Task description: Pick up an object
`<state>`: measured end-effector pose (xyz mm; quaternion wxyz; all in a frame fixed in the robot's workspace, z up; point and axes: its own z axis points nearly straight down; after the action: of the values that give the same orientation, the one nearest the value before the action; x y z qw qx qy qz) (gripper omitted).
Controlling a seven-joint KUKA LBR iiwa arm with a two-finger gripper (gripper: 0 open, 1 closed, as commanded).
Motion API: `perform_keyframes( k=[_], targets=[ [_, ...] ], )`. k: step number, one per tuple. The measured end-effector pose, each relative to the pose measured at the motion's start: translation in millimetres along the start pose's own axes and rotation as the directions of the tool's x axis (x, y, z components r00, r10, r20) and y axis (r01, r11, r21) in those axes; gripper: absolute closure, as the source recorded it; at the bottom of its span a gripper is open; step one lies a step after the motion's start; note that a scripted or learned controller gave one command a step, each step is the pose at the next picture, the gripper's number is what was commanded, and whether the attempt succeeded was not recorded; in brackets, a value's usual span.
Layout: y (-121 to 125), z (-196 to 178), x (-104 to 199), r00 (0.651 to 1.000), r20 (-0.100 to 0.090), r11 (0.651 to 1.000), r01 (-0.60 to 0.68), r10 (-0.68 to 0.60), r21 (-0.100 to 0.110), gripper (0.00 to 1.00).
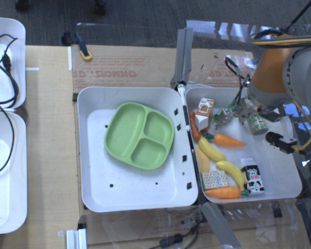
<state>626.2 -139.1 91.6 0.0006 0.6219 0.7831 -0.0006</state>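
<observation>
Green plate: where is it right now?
The green plate lies in the left bin, just left of the divider, apart from the toy food in the right bin.

A light wooden bench top sits on a dark grey carpet floor. A flat brown cardboard sheet lies on it. Black chair wheels stand on the carpet.
</observation>
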Motion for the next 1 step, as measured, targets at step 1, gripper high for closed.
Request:
perform_keyframes(
  k=[1],
  targets=[
    [-0.5, -9.5, -0.4, 1.000, -0.002, 1.000, -0.001, 0.001, 0.003, 1.00]
  ],
)
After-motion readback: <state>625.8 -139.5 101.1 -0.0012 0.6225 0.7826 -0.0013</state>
